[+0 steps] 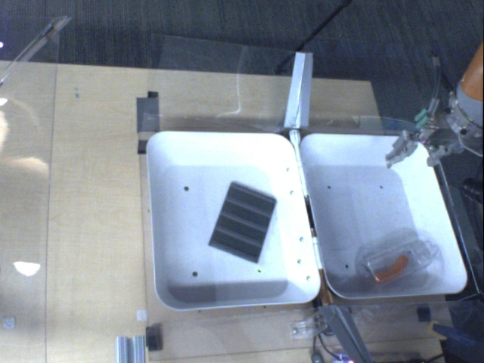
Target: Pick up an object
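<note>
The wooden table [83, 225] carries two shallow white bins set side by side, their inner edges touching along a central seam. The left bin [162, 203] contains one object: a dark grey rectangular ribbed block [243, 221], lying flat near the bin centre and rotated so that its long axis runs at a slant from upper right to lower left. The block touches none of the bin walls. The right bin [340, 172] contains one object: a clear plastic package [397, 259] with an orange item visible inside it, resting on the bin floor toward the near right corner, close to the front wall. What the orange item is cannot be determined. A grey metal upright [299, 89] stands at the far end of the seam between the two bins. The arm enters from the right edge, with the orange band [474, 78] visible at the upper right. The hand [414, 148] is positioned above the far right corner of the right bin, over the rim area, well apart from the clear plastic package and further still from the ribbed block. Two thin fingers point down and to the left, spread apart in a released state, with nothing between them. No object is in contact with the hand. Both objects rest on their bin floors.
</note>
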Tool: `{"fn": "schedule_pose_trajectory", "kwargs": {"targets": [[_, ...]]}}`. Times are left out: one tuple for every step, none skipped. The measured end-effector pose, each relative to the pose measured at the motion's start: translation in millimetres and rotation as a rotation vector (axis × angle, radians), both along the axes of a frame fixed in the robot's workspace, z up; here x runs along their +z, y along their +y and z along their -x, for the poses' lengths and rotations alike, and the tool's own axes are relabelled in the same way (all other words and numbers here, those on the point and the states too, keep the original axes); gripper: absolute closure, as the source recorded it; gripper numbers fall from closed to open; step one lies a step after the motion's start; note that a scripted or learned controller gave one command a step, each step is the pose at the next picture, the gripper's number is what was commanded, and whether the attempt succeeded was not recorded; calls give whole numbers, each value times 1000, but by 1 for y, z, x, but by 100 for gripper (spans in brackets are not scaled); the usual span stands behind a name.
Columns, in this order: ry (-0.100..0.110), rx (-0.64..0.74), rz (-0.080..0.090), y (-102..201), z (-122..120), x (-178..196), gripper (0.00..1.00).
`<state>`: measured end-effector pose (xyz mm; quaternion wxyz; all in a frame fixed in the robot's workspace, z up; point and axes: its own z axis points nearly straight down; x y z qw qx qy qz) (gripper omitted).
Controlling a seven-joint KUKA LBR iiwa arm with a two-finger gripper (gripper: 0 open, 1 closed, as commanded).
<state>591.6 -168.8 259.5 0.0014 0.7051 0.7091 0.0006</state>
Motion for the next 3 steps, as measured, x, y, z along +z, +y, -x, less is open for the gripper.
{"fn": "schedule_pose_trajectory", "kwargs": {"targets": [[-3, -189, -2, 73, 20, -164, 0], [-3, -145, -1, 67, -48, -132, 0], [-3, 3, 1, -15, -19, -108, 0]]}}
